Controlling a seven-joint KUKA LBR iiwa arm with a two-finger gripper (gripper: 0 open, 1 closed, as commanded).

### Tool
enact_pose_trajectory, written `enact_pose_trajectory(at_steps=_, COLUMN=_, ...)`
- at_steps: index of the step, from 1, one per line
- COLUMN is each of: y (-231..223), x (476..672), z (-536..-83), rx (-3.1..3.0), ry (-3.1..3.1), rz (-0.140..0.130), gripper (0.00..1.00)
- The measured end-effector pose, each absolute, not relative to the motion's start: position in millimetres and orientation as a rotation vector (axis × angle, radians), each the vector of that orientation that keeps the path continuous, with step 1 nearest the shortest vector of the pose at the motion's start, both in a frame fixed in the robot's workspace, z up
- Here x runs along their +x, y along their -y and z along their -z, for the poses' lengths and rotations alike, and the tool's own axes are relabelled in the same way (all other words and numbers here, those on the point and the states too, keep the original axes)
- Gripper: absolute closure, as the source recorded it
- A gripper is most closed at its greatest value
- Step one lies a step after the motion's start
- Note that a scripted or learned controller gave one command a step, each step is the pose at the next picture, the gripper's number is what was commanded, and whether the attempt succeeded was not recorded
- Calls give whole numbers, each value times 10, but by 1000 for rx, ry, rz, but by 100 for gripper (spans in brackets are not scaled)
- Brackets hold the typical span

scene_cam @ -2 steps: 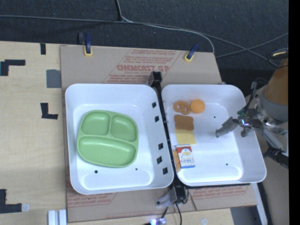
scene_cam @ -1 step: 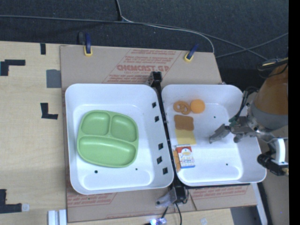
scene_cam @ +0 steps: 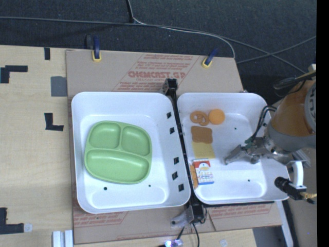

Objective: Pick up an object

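Note:
In the right bin (scene_cam: 241, 189), several small objects lie along the left side. At the top are a brown ring-shaped piece (scene_cam: 199, 118) and an orange round piece (scene_cam: 216, 117). Below them come a brown square (scene_cam: 201, 134), a pale yellow square (scene_cam: 203, 149) and a small red-and-white box (scene_cam: 203, 172). My gripper (scene_cam: 235, 156) hangs low over the bin's middle, pointing left. It is right of the yellow square and apart from it. I see nothing held in it.
The left bin (scene_cam: 82, 107) holds a green divided plate (scene_cam: 119, 152). A black divider (scene_cam: 177, 138) with clips runs between the bins. The grey arm with its orange band (scene_cam: 290, 120) comes in over the right bin's right wall. Cables cross the dark surface behind.

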State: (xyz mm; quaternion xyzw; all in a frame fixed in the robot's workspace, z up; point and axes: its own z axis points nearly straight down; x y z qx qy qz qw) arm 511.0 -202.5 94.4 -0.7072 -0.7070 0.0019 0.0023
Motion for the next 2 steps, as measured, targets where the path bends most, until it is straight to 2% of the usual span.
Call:
enact_pose_trajectory(at_steps=1, y=2012, x=5119, z=-1069, rx=-2217, ry=2221, rz=-2, gripper=100)
enact_pose_trajectory(at_steps=2, y=2023, x=5090, z=-1688, rx=-2221, ry=2225, rz=2, gripper=100)
